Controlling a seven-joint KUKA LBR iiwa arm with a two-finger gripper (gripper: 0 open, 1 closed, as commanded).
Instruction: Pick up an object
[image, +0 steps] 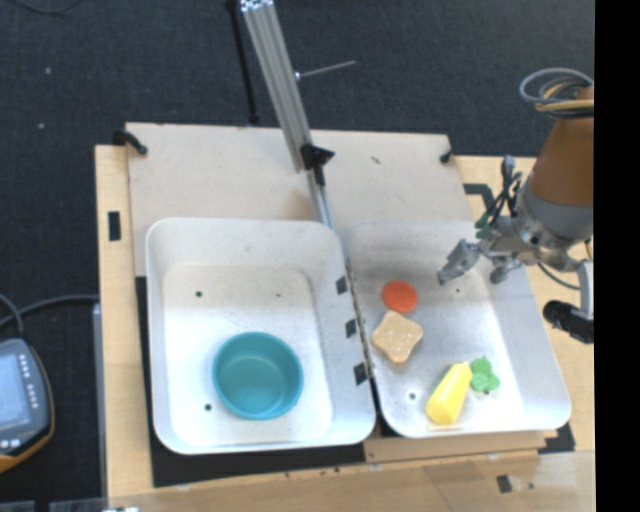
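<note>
The right bin (520, 330) holds a round orange-red piece (400, 296), a tan toast-like slice (397, 338), a yellow oblong piece (449, 393) and a small green piece (484, 376) touching the yellow one. My gripper (474, 268) hovers over the bin's far right part, up and to the right of the orange-red piece. Its fingers are spread, one grey fingertip (452, 268) pointing left, and nothing sits between them. The arm's orange band (565, 160) rises above the wrist at the right.
A teal bowl (258, 375) sits in the near part of the left bin (200, 260). A slanted metal pole (285, 90) rises from the bench behind the bins. A handheld device (20, 390) lies at the far left, off the bench.
</note>
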